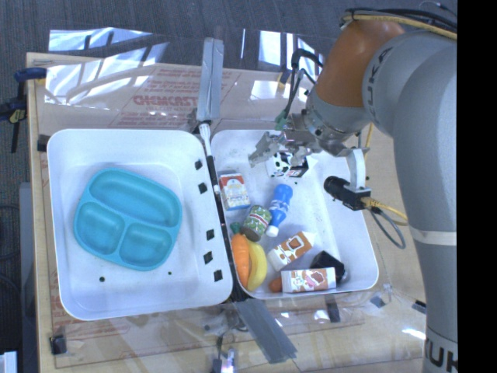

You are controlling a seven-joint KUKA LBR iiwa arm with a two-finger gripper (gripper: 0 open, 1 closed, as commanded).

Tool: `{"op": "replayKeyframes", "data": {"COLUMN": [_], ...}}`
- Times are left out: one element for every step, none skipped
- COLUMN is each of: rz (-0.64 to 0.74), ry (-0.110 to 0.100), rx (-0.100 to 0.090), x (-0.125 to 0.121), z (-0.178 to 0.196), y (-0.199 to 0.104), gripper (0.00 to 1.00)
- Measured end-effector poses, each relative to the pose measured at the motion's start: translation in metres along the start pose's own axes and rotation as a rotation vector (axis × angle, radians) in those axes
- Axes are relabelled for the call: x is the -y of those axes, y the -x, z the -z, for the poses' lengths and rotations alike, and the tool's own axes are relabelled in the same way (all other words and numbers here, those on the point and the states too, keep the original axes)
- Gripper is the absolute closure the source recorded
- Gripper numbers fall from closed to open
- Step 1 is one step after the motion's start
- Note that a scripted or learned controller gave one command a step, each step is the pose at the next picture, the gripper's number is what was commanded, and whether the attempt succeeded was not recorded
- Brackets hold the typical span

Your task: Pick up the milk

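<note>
A small black-and-white cow-patterned milk carton (280, 162) is in the upper part of the right bin (353, 243). My gripper (283, 155) reaches down from the right and is shut on it, with the carton sticking out below the fingers. The grey arm with its orange band covers the bin's far right corner.
Below the gripper in the right bin lie a red-and-white carton (233, 190), a blue bottle (279, 201), a green can (256, 222), a brown carton (291, 249), a pink carton (309, 280), a banana (255, 264) and a carrot (241, 256). The left bin (70, 286) holds a blue divided plate (128, 218).
</note>
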State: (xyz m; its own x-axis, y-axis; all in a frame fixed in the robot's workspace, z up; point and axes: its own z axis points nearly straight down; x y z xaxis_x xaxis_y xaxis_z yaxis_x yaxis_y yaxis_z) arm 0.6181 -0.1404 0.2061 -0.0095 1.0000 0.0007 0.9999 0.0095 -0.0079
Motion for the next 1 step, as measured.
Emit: {"op": "replayKeyframes", "data": {"rz": [0.078], "ry": [0.023], "rx": [0.006], "x": [-0.0321], "z": [-0.0901], "y": [0.0458], "gripper": [0.00]}}
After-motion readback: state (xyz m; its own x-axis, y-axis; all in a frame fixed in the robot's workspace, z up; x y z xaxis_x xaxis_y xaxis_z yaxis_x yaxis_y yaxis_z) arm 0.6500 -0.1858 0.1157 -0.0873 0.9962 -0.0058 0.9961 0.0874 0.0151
